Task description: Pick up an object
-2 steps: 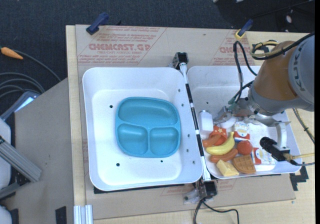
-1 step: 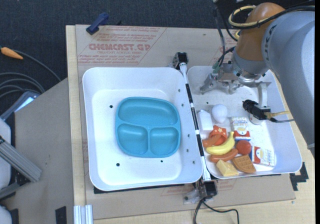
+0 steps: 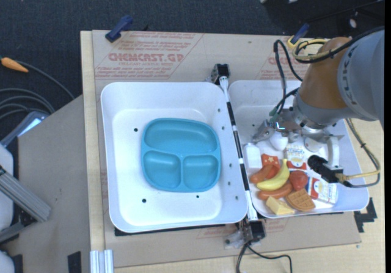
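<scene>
- Arm point(image 3: 342, 82) reached in from the right, grey with its orange band above the wrist, wrist down over the right bin point(image 3: 244, 98).
- Gripper point(image 3: 282, 137) sat low in the right bin, at the upper edge of the toy-food pile; whether it was wide, narrow or holding anything could not be told from this view.
- Objects to pick lay clustered in the near half of the right bin: a yellow banana point(image 3: 275, 179) lying across a red-orange piece point(image 3: 264, 172), a red tomato-like item point(image 3: 299, 179), a waffle-brown piece point(image 3: 301, 200), a pale yellow wedge point(image 3: 278, 206).
- Small cartons with red print point(image 3: 322, 191) lay just beside the cluster on its right; a white block point(image 3: 252, 156) lay near the divider.
- Left bin point(image 3: 116, 143) held a blue three-compartment tray point(image 3: 180, 154), flat, about centred.
- Both bins rested on a brown board point(image 3: 153, 58) with red lettering.
</scene>
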Controlling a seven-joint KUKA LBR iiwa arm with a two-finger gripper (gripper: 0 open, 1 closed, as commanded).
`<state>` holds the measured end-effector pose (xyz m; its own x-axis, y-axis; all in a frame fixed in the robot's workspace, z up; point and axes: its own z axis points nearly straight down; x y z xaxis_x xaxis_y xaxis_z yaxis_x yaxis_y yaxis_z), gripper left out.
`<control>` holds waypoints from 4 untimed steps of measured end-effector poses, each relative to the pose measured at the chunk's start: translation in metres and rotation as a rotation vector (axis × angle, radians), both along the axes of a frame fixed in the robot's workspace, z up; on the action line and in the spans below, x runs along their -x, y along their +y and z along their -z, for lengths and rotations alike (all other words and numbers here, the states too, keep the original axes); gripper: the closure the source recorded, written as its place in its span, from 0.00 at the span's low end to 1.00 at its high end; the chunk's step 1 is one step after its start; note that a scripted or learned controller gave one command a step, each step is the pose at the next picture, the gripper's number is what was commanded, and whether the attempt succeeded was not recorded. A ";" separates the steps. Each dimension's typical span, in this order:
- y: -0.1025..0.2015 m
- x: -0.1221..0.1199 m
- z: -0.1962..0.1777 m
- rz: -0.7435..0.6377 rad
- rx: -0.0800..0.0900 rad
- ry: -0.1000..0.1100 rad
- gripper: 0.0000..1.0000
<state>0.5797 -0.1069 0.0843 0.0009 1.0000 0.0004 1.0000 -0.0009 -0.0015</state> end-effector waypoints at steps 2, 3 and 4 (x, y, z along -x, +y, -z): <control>-0.003 0.086 -0.010 0.000 0.000 -0.003 1.00; 0.071 0.088 -0.100 -0.002 -0.001 -0.001 1.00; 0.149 0.101 -0.143 -0.002 0.000 0.000 1.00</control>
